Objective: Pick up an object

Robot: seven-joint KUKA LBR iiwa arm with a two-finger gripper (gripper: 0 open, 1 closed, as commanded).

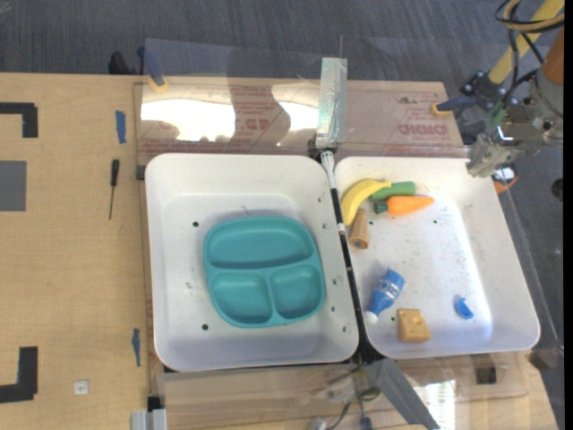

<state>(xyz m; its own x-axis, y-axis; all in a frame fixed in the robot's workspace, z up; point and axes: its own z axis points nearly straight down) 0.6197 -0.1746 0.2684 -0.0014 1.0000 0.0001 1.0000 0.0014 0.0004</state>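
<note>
The tool (488, 155), its grip state impossible to tell, hovers over the right bin's (501, 330) upper right corner, well apart from the carrot (410, 205) and banana (358, 196).

A robotics lab — left of the gripper (491, 158), two white bins (448, 325) sit on a plywood bench (63, 267) marked with black tape (25, 119); above it, yellow cables (528, 12) loop over grey carpet (269, 7).
</note>
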